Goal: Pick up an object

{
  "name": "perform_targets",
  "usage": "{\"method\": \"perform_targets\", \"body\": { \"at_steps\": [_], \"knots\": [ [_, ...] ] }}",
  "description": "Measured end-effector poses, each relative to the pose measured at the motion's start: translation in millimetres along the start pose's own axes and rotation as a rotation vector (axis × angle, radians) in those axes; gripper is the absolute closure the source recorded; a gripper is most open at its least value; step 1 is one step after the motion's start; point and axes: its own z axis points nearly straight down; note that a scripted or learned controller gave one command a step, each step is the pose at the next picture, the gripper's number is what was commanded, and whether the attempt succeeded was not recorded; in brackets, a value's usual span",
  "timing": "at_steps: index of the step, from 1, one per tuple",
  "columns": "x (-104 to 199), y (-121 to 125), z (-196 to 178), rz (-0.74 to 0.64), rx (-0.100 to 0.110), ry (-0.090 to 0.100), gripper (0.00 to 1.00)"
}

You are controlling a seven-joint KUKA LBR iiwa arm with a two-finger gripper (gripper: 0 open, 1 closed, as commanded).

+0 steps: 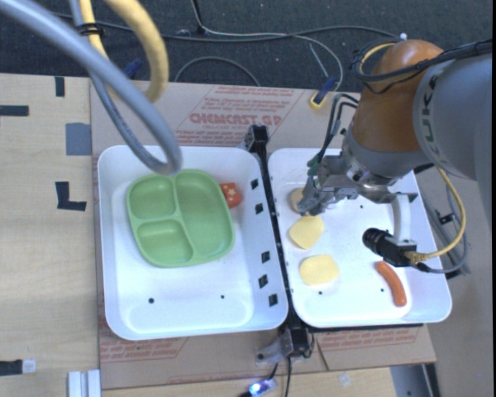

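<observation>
In the right bin [422, 308] lie two pale yellow pieces: one [306, 232] close under the gripper, another [318, 270] nearer the front. A small tan piece [297, 199] peeks out at the gripper's left. An orange-red sausage [392, 283] lies at the front right. My gripper [315, 198] hangs low over the right bin's left part, just above the upper yellow piece. The arm's grey and orange wrist [393, 106] covers the bin's back.
The left bin [149, 313] holds a green divided plate [180, 217] and a small red piece [231, 193] at its right edge. A grey hose and a yellow hose cross the upper left. A black divider runs between the bins. Black cable fittings [380, 241] hang over the right bin.
</observation>
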Motion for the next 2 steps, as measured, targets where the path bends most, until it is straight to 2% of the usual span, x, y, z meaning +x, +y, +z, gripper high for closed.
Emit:
{"method": "perform_targets", "body": {
  "at_steps": [1, 2],
  "knots": [
    [50.6, 5.9, 13.7, 0.002, 0.001, -0.001, 1.0],
    [103.6, 12.7, 2.7, -0.002, -0.001, 0.001, 1.0]
  ]
}}
